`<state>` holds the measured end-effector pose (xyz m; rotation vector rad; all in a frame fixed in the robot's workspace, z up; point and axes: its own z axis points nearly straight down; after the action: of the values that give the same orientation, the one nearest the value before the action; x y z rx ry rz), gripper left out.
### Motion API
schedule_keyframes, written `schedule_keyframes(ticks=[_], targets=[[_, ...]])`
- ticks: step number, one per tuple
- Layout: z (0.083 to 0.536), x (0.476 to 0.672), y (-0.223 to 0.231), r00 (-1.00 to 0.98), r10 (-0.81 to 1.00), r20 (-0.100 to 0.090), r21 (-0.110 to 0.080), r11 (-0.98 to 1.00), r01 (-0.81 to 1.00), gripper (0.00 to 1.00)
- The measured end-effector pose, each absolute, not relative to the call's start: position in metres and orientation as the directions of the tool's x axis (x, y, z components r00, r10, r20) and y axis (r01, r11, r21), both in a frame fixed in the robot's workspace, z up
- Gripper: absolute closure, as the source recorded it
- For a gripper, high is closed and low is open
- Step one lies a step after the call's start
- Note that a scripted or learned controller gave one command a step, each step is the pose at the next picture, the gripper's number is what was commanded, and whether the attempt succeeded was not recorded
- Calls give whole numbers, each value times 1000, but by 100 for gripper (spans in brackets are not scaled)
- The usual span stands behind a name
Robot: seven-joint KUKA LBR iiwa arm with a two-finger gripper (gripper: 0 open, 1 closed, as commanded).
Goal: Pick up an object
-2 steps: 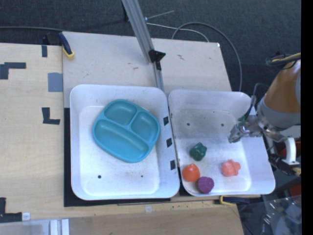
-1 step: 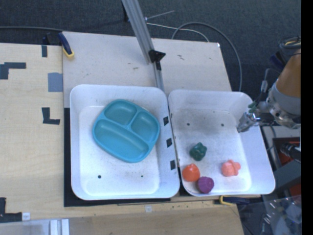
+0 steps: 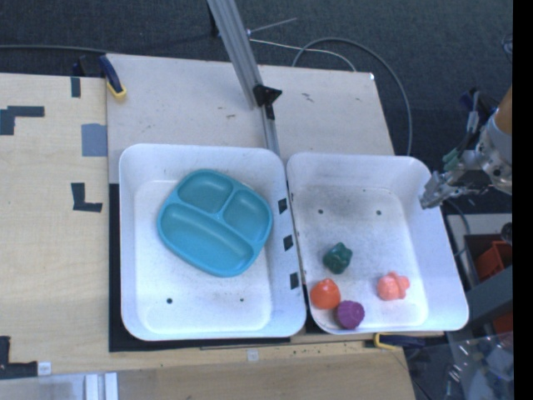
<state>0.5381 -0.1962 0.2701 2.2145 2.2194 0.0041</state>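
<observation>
Several small objects lie in the right bin: a dark green one near the middle, an orange-red one and a purple one at the front rim, and a pink-orange one toward the front right. My gripper hangs over the right bin's right rim, well to the right of and behind the objects. Nothing shows between its fingers.
The left bin holds a blue divided plate. A slanted metal pole rises behind the bins, and a cable loops at the back right. A blue and yellow clamp sits at the bench's back left.
</observation>
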Motion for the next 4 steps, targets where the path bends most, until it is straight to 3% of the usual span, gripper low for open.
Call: schedule_keyframes(ticks=[1, 2, 4], targets=[[265, 550, -152, -6, 1000, 1, 0, 6, 1000, 100], [258, 547, -93, -7, 1000, 1, -2, 7, 1000, 100], [256, 561, 20, -8, 1000, 2, -2, 8, 1000, 100]])
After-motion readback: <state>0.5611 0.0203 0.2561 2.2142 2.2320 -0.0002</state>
